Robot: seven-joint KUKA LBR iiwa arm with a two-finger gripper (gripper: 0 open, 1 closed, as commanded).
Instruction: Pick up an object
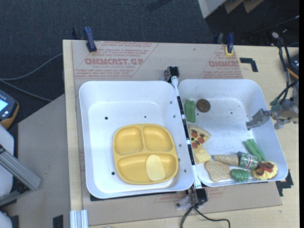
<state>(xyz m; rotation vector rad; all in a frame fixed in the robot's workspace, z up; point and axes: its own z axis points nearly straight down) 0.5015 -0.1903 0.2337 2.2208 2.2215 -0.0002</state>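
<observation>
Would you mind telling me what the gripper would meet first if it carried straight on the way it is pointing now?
The gripper points leftward over the right bin. Ahead lies bare bin floor, then probably the green piece beside the brown disc; its height is unclear.

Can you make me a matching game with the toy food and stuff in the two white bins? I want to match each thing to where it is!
Things:
1. yellow divided plate
2. pale yellow oval piece
3. brown round piece
4. pizza slice

Places:
A. near the far wall of the right bin, beside a green piece
B. in the plate's big compartment
C. in the left bin
D. by the divider, on the right bin's left side

Pairs: 1-C, 2-B, 3-A, 4-D
</observation>
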